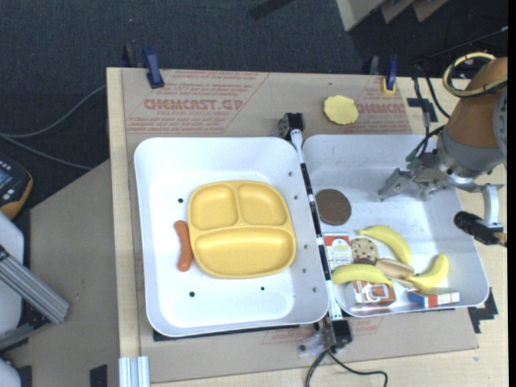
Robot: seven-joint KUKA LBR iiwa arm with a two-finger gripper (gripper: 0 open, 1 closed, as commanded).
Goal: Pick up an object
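Plainly, bench board (193, 103) printed "CHEMCAST GP" — gripper (397, 185) over right bin (363, 156).

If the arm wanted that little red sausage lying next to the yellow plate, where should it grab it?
Probably across the middle of the sausage, coming straight down from above. It lies flat and long in the left bin, running up and down the view, so the jaws would best close on its narrow width. The yellow plate sits tight along one side, leaving little room there for a finger.
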